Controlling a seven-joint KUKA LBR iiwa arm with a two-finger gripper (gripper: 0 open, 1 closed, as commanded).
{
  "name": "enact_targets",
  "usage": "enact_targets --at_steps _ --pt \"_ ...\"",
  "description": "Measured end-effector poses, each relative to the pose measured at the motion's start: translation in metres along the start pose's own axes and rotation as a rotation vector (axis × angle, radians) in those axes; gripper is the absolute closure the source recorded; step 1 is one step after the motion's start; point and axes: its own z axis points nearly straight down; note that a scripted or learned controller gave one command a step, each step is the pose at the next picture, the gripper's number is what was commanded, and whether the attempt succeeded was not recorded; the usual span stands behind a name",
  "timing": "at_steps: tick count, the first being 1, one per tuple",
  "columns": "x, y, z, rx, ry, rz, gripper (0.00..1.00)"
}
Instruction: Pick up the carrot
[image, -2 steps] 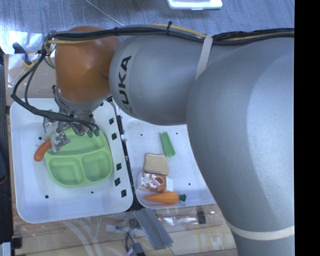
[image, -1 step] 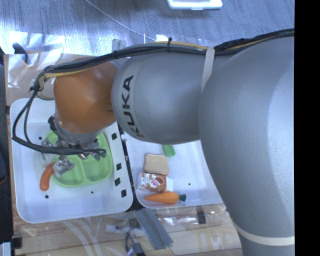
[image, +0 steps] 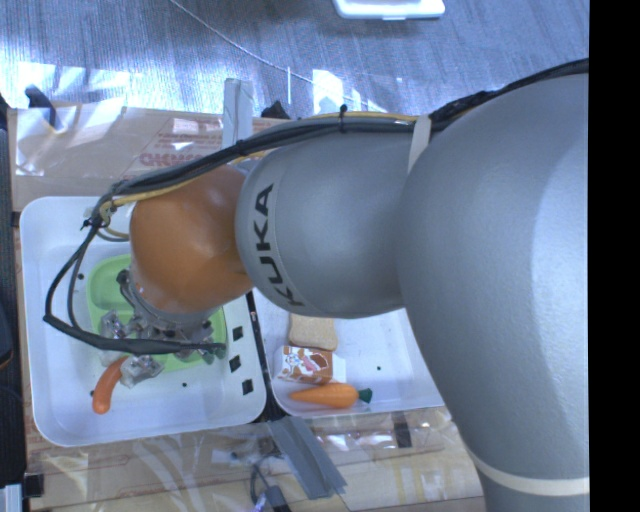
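The big grey arm (image: 420, 200) is covering most of the view, so a large part of both white bins is hidden behind it, and the arm itself is cut off at the right and at the bottom. It is reaching in from the right across the right bin (image: 400, 395) and bending down over the left bin (image: 60, 400), with the orange band (image: 185, 245) sitting above the wrist and black cables (image: 70, 290) looping around it. The gripper (image: 140, 365) is hanging low in the left bin, just under the orange band, but its metal parts are small and tangled with the cables, so I cannot tell how far it is open or whether it is gripping anything. Two orange carrot-like things are showing. One carrot (image: 325, 396), with a dark green end, is lying flat near the front wall of the right bin, just beside a small printed packet (image: 305, 365) and near a pale bread slice (image: 313, 332). The other orange piece (image: 106, 388) is lying tilted in the left bin, touching or almost touching the gripper. A green object (image: 108, 285) is lying under the wrist, mostly hidden
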Motion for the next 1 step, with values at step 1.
enact_targets --at_steps 1 --pt "-0.0066 0.0201 0.0064 0.0 0.0 -0.16 1.0"
